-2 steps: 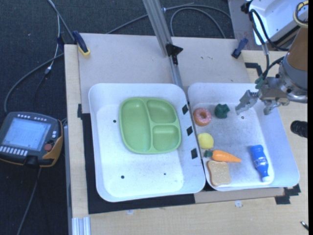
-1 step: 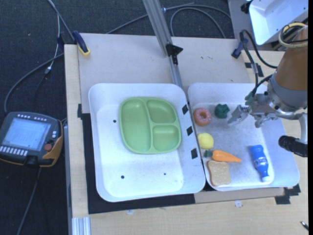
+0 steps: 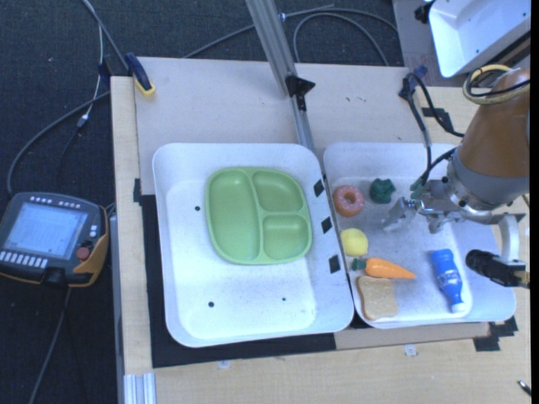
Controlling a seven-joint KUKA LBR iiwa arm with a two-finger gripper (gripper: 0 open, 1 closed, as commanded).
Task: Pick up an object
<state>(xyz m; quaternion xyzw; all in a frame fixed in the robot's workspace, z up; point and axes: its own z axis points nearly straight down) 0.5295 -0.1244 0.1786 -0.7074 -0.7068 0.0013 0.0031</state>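
Here, end effector, grip state unclear, over the right bin, doughnut just left.

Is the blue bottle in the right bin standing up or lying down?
Lying down. The blue bottle rests flat on the floor of the right bin, its length running toward the near rim, white end nearest it.

The divided plate lies in the left bin; the right bin holds a doughnut at the back, a lemon and carrot before it, bread nearest, and a bottle to their right.
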